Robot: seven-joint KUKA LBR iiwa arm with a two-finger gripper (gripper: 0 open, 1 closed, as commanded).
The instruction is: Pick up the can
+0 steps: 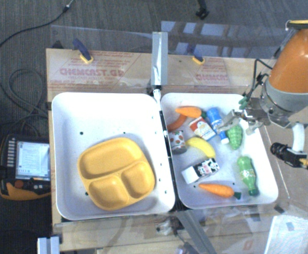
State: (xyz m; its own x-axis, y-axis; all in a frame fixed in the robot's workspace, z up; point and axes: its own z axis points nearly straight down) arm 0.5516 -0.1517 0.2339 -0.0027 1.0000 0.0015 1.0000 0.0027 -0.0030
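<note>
You are at the very start of this job: the can has not been lifted. It sits on the floor of the right bin, hard against that bin's left wall at about mid-height in the frame, and it looks upright, though it is small and partly shaded, so judge that for yourself. Nothing is carried by the gripper, as far as you can see, and the slanted view does not let you tell whether it is spread or closed, so treat that as unknown. The gripper hangs over the upper right part of the right bin, just beside the blue bottle and just above a knobbly green item. The can is well apart from it, to the left and a little lower in the frame. Between the two lie the blue bottle, a red-and-white carton and the banana, whose left end comes close to the can. What is left, then, is the whole task: carry the gripper leftward across that clutter, line it up over the can, come down, close and lift. My judgement is that the bin wall on the can's left and the carton near its upper right leave little room. The left bin holds a yellow divided tray, which plays no part here.
</note>
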